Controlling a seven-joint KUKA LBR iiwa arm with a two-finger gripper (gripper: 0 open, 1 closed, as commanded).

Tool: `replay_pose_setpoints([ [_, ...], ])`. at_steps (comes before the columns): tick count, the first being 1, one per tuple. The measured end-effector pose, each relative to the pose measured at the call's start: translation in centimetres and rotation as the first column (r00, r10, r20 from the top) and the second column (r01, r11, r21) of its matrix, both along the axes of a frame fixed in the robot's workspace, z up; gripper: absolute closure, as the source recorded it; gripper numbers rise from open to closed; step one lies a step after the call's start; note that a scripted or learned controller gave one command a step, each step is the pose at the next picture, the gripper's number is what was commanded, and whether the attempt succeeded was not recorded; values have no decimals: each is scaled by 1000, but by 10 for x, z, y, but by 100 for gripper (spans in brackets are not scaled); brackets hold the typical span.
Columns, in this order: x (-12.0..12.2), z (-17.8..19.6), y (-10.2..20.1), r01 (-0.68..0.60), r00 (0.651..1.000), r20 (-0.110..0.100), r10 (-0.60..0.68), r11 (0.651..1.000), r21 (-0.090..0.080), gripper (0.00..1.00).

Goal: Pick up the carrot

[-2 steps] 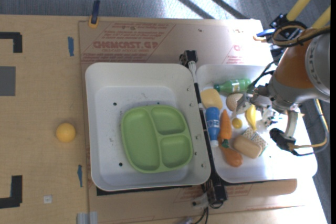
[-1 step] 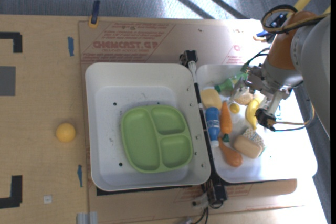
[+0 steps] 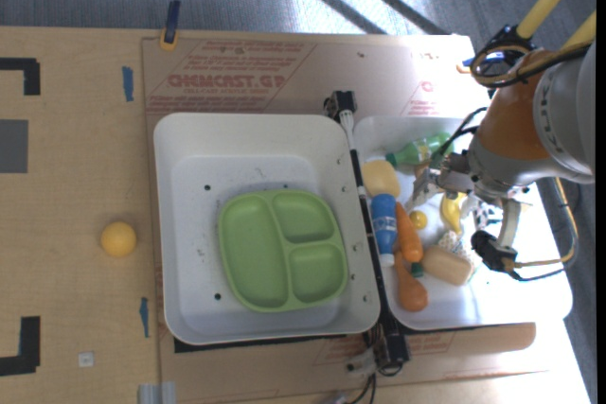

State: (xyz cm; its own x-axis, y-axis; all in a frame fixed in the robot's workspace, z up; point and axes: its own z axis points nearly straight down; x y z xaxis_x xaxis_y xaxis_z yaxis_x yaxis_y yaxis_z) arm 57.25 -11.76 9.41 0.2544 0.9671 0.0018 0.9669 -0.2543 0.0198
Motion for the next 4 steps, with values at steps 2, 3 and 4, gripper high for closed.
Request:
replay_pose_setpoints([
  [2,2,13,21,168,986,10,-168,986,6,100],
  [3,57,92,82,475,880,-18,-475,880,6,100],
  [4,56,91,80,477,878,-22,-477,879,2,0],
])
